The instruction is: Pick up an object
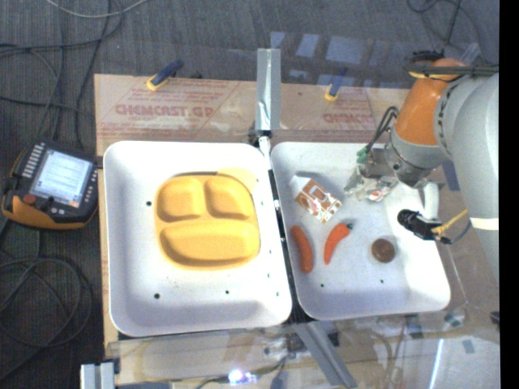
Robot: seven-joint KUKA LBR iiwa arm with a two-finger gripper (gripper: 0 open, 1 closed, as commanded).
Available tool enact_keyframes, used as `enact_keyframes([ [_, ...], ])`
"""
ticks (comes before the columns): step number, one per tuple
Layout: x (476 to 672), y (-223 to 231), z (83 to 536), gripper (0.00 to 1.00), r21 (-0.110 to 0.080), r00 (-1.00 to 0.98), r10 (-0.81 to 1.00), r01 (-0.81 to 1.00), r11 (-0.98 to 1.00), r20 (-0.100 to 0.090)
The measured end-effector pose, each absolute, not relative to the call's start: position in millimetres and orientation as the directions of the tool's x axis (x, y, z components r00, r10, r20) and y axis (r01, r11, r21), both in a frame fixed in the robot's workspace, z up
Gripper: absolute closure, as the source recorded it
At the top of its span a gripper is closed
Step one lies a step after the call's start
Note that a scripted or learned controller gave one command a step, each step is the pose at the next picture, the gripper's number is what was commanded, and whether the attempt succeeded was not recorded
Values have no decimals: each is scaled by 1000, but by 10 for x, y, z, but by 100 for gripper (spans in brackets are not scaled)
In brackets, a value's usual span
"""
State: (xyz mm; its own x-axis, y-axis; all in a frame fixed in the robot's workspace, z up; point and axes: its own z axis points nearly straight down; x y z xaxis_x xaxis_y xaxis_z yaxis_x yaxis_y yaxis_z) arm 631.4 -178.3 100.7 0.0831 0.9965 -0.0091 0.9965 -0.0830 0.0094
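In the right bin (422, 294) lie a small clear packet with orange print (317, 200), a red-orange sausage (302, 249), an orange carrot (336, 241) and a brown round disc (383, 251). My gripper (371, 183) hangs over the bin's upper right part, to the right of the packet and above the disc. Nothing shows between its fingers. The sausage and carrot lie side by side near the bin's middle.
The left bin (130, 298) holds a yellow compartment tray (208, 220). A metal post (266, 96) stands at the back between the bins. A teach pendant (53, 186) lies off the bench at the left.
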Motion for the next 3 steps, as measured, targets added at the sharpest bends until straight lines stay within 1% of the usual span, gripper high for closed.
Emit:
enact_keyframes([
  [1, 6338, -1674, 1010, 0, 7, 72, 997, 997, -72, 5],
  [2, 6103, -1120, 905, 0, 11, 8, 1000, 1000, -8, -8],
  [3, 5258, -1302, 908, 0, 12, 30, 1000, 999, -30, -4],
])
